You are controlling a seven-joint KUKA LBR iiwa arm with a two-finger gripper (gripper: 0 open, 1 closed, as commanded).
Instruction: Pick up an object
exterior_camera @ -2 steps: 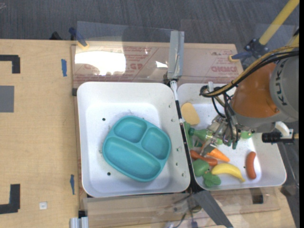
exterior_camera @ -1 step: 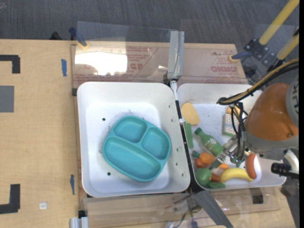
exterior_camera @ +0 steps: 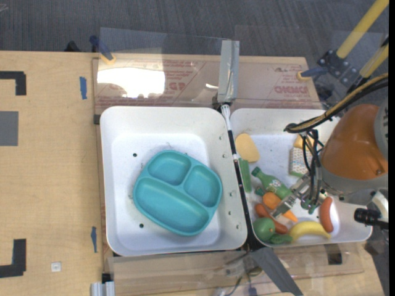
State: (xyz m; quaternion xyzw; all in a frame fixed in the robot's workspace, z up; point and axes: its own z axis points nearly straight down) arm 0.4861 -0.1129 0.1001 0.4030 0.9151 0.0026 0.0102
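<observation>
Smooth curved banana (exterior_camera: pixel 310 230); glossy teal tray (exterior_camera: pixel 178 192)

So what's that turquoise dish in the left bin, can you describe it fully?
The turquoise tray is a divided plate with rounded corners, smooth like plastic. Raised ridges split it into three compartments: two smaller ones toward the far side, one long one nearer the camera. It lies flat and turned at an angle on the floor of the left bin.

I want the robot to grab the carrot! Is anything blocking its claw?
Nothing visible blocks it. The gripper is right at the orange carrot in the right bin. But a green bottle and a banana crowd close beside it.
</observation>
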